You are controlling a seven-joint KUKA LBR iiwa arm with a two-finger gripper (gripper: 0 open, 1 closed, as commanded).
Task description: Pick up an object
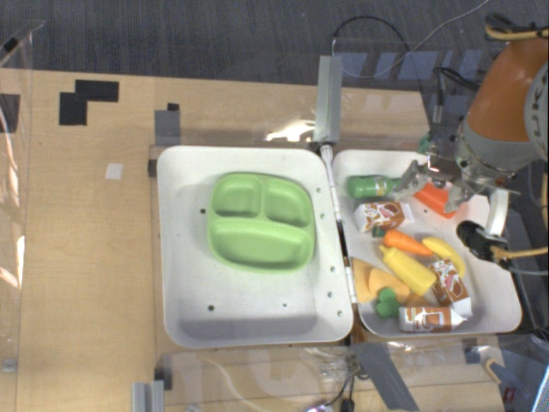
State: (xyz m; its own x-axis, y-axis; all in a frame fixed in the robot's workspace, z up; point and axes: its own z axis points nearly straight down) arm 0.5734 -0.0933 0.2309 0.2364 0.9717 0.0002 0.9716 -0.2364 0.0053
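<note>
Objects: a heap of toy food lies in the right bin [508, 312], covering most of its floor.
Green bottle [371, 184]: on its side at the bin's far left corner.
Orange block [432, 197]: just right of the bottle, directly under the hand.
Carrot [407, 243]: near the middle, with a yellow bottle [409, 270] just in front of it and a banana [444, 251] to its right.
Cartons: one brown and white carton [378, 216] below the green bottle, another [429, 318] at the near edge.
Broccoli [388, 302]: at the near left, touching a yellow wedge [369, 279].
Hand [439, 187]: low over the bin's far part, above the orange block; whether its fingers are apart or together I cannot tell.
Arm [508, 101]: grey with an orange band, reaching in from the right.
Left bin [184, 230]: white, beside the right one, bearing a green divided plate [261, 221].
Desk [77, 256]: pale wood with black marks at the far left and a clear panel along its left side.
Room: dark grey carpet [214, 24] beyond the desk, cables trailing across it.
</note>
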